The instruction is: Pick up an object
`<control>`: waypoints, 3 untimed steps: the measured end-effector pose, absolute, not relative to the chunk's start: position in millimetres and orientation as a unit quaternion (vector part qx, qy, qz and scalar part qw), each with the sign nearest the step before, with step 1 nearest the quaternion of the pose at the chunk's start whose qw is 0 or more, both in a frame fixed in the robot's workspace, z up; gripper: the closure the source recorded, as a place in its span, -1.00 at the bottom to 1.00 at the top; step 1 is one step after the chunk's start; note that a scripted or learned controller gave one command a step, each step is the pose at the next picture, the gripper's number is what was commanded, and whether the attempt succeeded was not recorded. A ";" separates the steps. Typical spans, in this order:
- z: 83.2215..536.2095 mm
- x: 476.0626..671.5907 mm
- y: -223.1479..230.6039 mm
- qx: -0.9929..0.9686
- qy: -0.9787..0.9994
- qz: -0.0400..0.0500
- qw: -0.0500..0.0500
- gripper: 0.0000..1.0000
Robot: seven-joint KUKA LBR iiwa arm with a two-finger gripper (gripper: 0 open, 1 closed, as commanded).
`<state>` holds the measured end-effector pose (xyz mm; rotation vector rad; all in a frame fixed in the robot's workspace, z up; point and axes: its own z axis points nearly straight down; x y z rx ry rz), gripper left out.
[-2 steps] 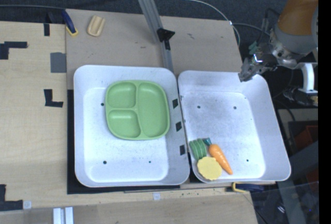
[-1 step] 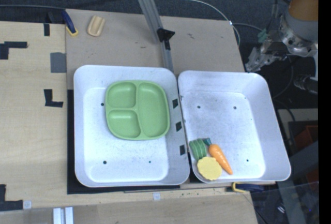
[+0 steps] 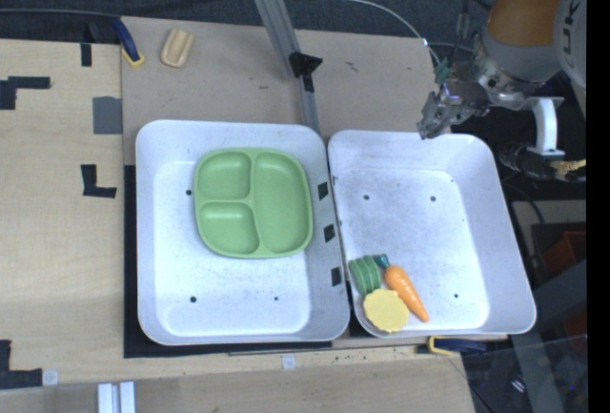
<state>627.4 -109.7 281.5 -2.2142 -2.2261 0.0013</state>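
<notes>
So the arm comes in from the right, and its end effector is sitting right over the far rim of the right bin, close to that bin's far-left corner. Honestly can't tell how the end effector is set, it's just a dark blurry clump from this angle, and I don't see anything clamped in it.

The stuff to grab is all bunched in the right bin's near-left corner. There's a carrot lying at a slant, a yellow disc just beside it and touching or nearly touching, hugging the near rim, and a green ribbed thing on the far side of the disc, up against the bin's left wall. The three are packed together, and they're well apart from the end effector, basically the opposite end of the bin.

The left bin has a green plate with three compartments, lying flat in the far half, roughly centred left to right.

Out on the surface past the left bin's far-left corner there's a small tan block, and a blue-and-yellow thing just beside it that's too small to make out. A grey pole slants in from the far edge and ends near where the two bins meet. A few black tape marks along the left side of the surface too.
</notes>
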 end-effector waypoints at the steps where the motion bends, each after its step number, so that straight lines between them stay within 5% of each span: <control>1: 275.2 624.0 -61.5 -0.705 -0.709 0.001 0.001 1.00; 3: 269.9 629.6 46.6 -0.705 -0.709 0.001 0.001 1.00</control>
